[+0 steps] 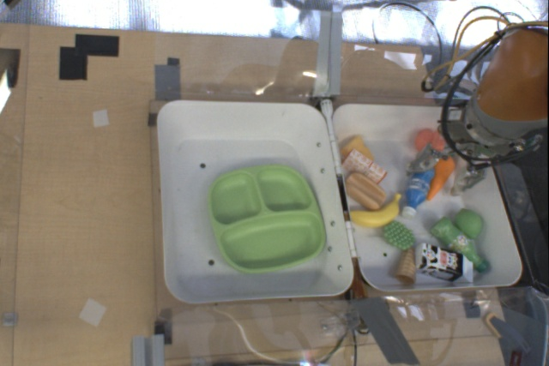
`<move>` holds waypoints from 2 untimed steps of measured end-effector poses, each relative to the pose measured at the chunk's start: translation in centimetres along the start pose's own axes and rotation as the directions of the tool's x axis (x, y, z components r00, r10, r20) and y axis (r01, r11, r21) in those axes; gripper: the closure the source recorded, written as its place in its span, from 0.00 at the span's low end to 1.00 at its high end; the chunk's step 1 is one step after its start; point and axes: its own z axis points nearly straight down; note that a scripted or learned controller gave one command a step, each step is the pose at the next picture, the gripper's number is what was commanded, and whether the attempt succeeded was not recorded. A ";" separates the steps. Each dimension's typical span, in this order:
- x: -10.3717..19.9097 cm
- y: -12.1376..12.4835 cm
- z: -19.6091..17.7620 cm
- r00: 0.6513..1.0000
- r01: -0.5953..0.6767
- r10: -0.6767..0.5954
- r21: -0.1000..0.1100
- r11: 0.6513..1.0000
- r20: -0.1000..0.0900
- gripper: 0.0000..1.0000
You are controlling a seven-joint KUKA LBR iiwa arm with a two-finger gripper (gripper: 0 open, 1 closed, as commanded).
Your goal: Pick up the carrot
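The carrot [443,174] is small and orange and lies tilted in the right bin [506,261], near its upper right. My gripper [446,169] is lowered over it from the right. One grey finger [423,159] stands to the carrot's left and the other to its right, so the carrot lies in the gap between them. The fingers look spread apart and not pressed on the carrot. The arm's orange band [515,77] hangs above the bin's right side.
A blue bottle [418,187] touches the carrot's lower left and a red-orange piece [427,139] lies just above. Banana [376,216], hot dog [366,191], green cone [401,249], milk carton [442,260] and green vegetable [459,231] share that bin. The left bin [184,184] bears a green divided plate [268,217].
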 end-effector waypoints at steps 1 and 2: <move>0.1 0.5 0.2 0.992 -0.123 0.123 -0.005 0.992 -0.001 0.00; -0.6 -1.2 0.0 0.999 0.039 -0.039 0.001 0.999 -0.001 0.00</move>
